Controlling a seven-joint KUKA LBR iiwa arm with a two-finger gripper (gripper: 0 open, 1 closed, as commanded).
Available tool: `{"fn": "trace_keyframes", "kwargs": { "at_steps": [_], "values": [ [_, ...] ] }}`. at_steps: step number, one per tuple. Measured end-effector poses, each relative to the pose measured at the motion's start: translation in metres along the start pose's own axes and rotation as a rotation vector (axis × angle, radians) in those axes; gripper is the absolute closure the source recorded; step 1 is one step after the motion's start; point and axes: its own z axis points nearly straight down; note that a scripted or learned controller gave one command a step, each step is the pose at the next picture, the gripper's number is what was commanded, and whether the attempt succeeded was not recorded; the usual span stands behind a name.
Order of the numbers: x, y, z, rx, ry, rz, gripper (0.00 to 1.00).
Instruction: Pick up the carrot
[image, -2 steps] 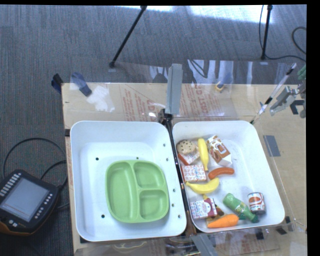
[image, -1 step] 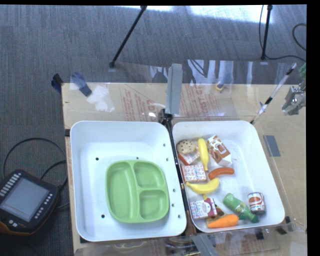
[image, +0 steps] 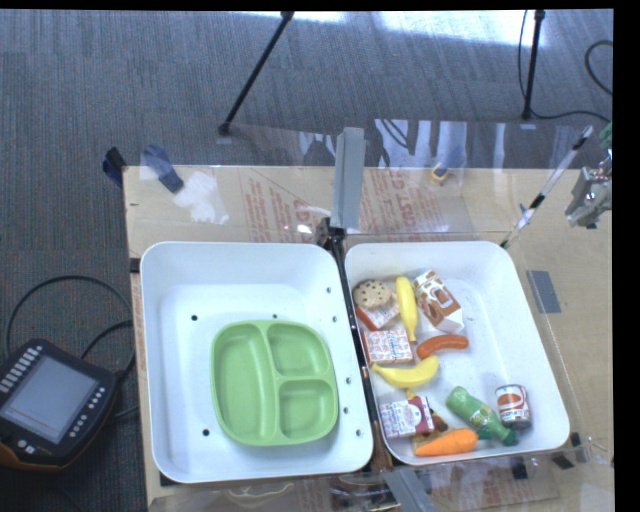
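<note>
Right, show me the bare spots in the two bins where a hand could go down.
Right bin: the floor is bare along the right wall, from the top corner down to the can. Its left half and bottom are crowded; the carrot lies against the green bottle and a small carton. Left bin: bare floor rings the green plate, widest at top and left.

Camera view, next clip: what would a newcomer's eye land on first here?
Probably the green divided plate, alone in the left bin. Next, the cluster of toy food in the right bin: the carrot lies near the front edge beside a green bottle and a small can, with a banana further in. The end effector sits at the far right, away from the bins.
</note>
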Motion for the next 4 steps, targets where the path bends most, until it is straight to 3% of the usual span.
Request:
{"fn": "trace_keyframes", "kwargs": {
  "at_steps": [3, 4],
  "values": [
    [0.008, 0.004, -0.025, 0.008, -0.002, -0.030, 1.00],
    [0.020, 0.020, -0.017, -0.002, 0.003, 0.107, 1.00]
  ]
}}
